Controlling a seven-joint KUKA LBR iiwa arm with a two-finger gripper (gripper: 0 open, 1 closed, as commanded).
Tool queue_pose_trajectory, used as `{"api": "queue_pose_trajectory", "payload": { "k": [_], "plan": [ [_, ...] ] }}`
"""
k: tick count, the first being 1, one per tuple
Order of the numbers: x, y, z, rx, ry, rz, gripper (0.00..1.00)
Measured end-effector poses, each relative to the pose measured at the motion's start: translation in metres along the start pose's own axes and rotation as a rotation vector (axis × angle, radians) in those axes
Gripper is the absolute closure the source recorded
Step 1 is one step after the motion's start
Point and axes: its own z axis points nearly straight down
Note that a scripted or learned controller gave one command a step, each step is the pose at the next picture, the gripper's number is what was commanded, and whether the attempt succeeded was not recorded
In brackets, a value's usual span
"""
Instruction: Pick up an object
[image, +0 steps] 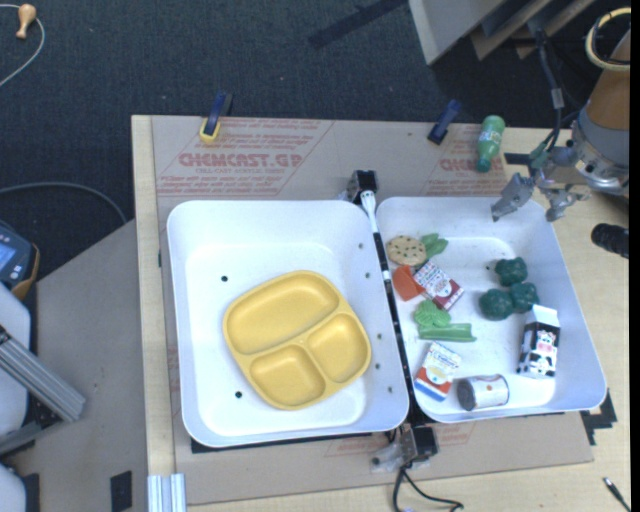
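Note:
My gripper (535, 200) hangs over the far right corner of the right bin (570, 290), fingers spread open with nothing between them. Below it in that bin lie a green broccoli cluster (505, 290), a black-and-white milk carton (540, 350), a tin can (483, 391) on its side, a small red-and-white carton (437, 367), green beans (438, 322), a red-and-white packet (438, 284), an orange piece (405, 283) and a cookie (405, 249). None of them touches the gripper.
The left bin (200, 300) holds a yellow divided plate (296, 338). A green bottle (489, 143) lies on the cardboard behind the right bin, near the gripper. Clamps (214, 117) sit at the board's far edge.

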Motion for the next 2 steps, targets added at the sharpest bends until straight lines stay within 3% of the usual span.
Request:
{"api": "queue_pose_trajectory", "payload": {
  "k": [1, 2],
  "plan": [
    [0.001, 0.003, -0.010, -0.016, -0.004, -0.003, 0.00],
    [-0.001, -0.006, 0.040, -0.011, -0.003, -0.003, 0.00]
  ]
}}
